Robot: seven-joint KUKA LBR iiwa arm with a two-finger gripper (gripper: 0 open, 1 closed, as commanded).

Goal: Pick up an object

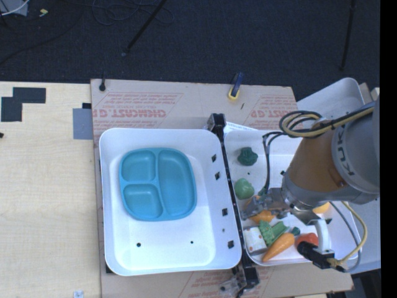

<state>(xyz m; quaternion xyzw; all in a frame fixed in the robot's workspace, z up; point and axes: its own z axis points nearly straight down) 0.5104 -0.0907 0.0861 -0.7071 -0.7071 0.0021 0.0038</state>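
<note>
Pincer [277,208] down in the right bin [273,143] among the toy food — the reaching step, nothing seen lifted.

The arm's wrist covers the tips, so I cannot tell whether the pincer is spread or pressed together. The orange carrot [278,245] lies just below it, a green block [269,232] beside that, a green round piece [244,188] to its left. Next, I judge, it must close on one piece — then rise clear. The blue tray [157,184] sits in the left bin [162,257].

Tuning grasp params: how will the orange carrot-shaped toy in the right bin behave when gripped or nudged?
The orange carrot-shaped toy looks like rigid plastic, probably light. Its tapered, rounded body may slip from a pinch or roll, though neighbouring toys could block it.
</note>
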